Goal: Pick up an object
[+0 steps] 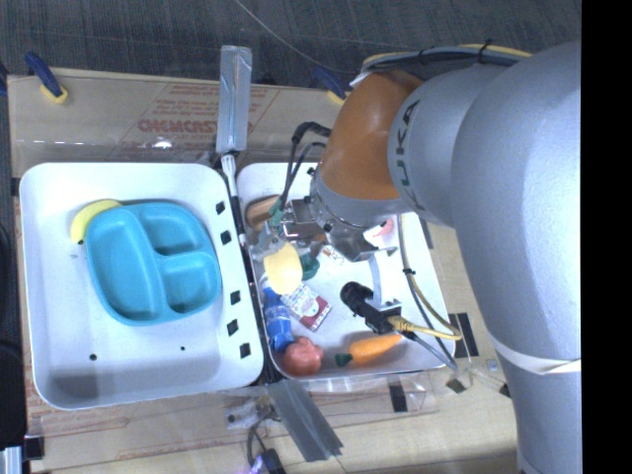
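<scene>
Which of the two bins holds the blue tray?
The left bin. The blue tray lies in it over a banana; the right bin holds the carrot and apple.

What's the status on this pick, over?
Gripper low in the right bin, fingers hidden. Pale yellow object just below it, grasp unconfirmed. Crowded: red apple, carrot, blue bottle alongside.

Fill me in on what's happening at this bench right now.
A grey robot arm reaches in over the right bin, its wrist low above a jumble of small things: a pale yellow piece, a carrot, a red apple and a packet. The left bin holds a blue divided tray with a banana tucked under its edge.
</scene>
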